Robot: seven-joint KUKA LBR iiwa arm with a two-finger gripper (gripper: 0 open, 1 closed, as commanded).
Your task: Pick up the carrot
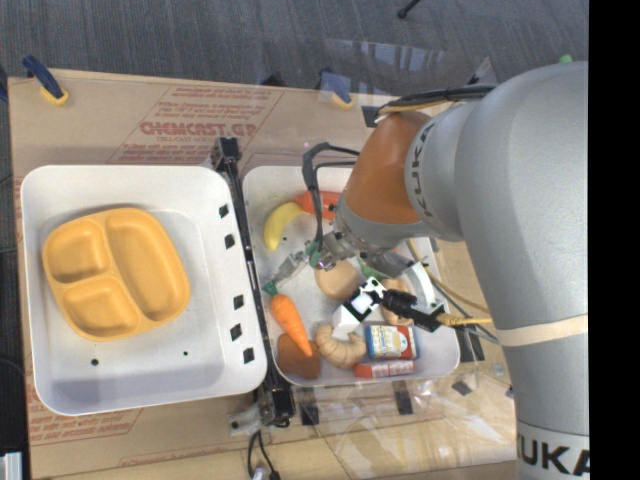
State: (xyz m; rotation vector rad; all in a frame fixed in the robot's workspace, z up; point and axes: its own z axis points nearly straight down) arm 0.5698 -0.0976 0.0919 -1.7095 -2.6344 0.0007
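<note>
Right bin (262, 268) | carrot (289, 315) beside banana (281, 223), croissant (340, 346) | end effector (318, 258) grip: cannot tell

Setting: robotics lab. You see a large grey industrial arm with an orange band (470, 168) over a brown cardboard-covered bench (150, 118), blue clamps (45, 80) on its edge, two shallow white plastic bins (60, 388), toy food inside, grey carpet (200, 18) beyond.
</note>
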